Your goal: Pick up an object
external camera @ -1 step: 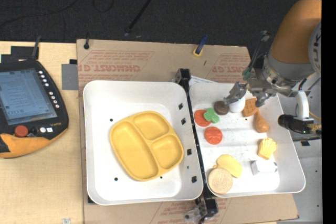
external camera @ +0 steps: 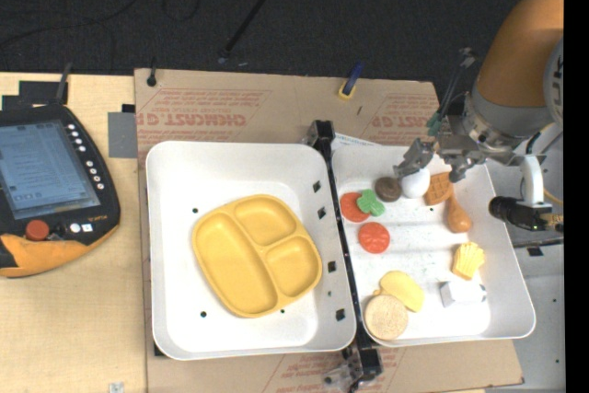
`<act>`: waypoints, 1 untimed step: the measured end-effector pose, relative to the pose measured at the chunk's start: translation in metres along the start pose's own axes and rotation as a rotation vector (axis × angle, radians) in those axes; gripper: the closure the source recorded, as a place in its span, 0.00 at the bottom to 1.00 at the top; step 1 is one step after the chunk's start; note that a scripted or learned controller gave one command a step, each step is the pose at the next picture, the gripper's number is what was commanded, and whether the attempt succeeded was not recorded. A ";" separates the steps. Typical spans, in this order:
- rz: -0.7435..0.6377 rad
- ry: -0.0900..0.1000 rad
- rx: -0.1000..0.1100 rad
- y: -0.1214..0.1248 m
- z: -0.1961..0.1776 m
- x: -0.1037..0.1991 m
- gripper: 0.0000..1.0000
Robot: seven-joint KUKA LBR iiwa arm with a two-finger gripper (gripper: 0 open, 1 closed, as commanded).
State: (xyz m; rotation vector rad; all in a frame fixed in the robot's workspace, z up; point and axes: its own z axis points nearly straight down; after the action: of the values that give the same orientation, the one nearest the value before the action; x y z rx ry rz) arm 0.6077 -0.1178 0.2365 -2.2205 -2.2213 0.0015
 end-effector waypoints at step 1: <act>0.000 0.002 0.007 -0.011 0.051 0.000 0.00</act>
State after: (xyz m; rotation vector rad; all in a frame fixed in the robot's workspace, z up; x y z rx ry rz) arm 0.5970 -0.1175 0.1852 -2.2159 -2.2173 0.0071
